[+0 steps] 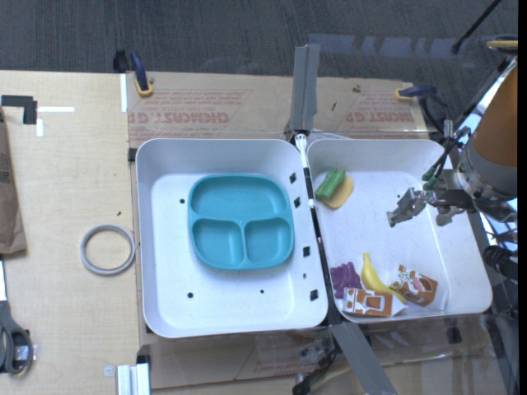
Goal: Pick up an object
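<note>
Gripper (406, 207) hovers mid-right of frame, over right bin (461, 303); fingers apart, nothing btwn them. Green item (330, 184) lies upper left in that bin, on a yellow piece. Banana (375, 278), purple toy (344, 276) & packets (415, 285) sit lower centre-right. Teal plate (242, 221) in left bin (156, 245). Tape ring (108, 248) far left.
</note>
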`<state>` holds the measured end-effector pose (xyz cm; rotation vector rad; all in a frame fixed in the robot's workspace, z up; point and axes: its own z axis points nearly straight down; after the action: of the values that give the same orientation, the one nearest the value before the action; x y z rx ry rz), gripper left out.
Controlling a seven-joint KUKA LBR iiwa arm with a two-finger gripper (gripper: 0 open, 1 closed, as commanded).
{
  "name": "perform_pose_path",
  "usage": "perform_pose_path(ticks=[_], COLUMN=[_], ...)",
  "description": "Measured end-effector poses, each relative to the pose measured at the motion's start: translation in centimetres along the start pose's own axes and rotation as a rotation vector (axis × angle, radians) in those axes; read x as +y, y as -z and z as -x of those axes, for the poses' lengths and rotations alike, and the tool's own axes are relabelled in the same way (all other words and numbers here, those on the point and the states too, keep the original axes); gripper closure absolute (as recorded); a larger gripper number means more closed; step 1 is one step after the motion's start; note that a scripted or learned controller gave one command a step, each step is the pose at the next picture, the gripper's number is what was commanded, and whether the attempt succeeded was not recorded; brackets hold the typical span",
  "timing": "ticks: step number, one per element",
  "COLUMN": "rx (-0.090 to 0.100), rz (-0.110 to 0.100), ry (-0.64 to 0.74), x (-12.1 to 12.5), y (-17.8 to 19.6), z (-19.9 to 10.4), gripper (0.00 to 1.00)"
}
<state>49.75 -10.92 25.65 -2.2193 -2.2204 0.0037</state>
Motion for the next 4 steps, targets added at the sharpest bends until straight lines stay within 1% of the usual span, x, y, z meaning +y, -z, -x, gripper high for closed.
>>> perform_pose_path(ticks=[1, 2, 3, 4], rx=[0.001, 0.001, 0.002, 0.000], rz=[-0.002, 0.001, 0.001, 0.003], ry=[0.031, 0.296, 0.292, 0.117], x=[-1.1, -2.0, -2.0, -1.9], y=[-9.8, -16.5, -15.7, -13.7], z=[-0.6, -1.0, -0.9, 0.9], gripper=[0.00, 0.00, 1.00, 1.00])
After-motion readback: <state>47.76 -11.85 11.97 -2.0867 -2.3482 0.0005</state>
